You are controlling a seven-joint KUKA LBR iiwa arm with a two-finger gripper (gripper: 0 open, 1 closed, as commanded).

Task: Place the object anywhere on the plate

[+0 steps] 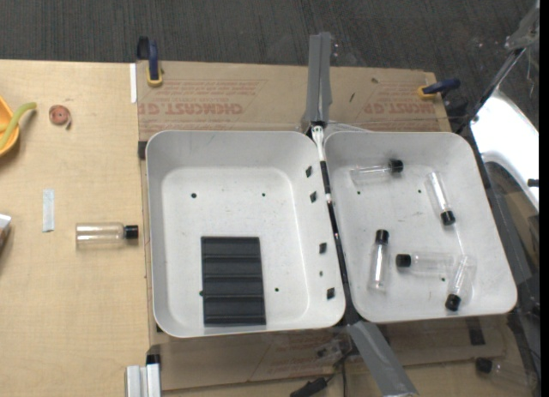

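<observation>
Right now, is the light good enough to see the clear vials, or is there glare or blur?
In the camera view the light is even and soft, with faint shadows; the clear vials nearly blend into the right bin, their black caps marking them; the dark ribbed plate stands out sharply in the left bin.

Clear vials [377, 258] — black plate [232, 281] apart

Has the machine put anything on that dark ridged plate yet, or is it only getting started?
It looks barely started. Nothing lies on the dark ridged plate in the left bin. Five clear vials, such as the one with a black cap, lie loose in the right bin. Nothing is in hand. Left to do: pick one vial up, carry it across, set it on the plate.
</observation>
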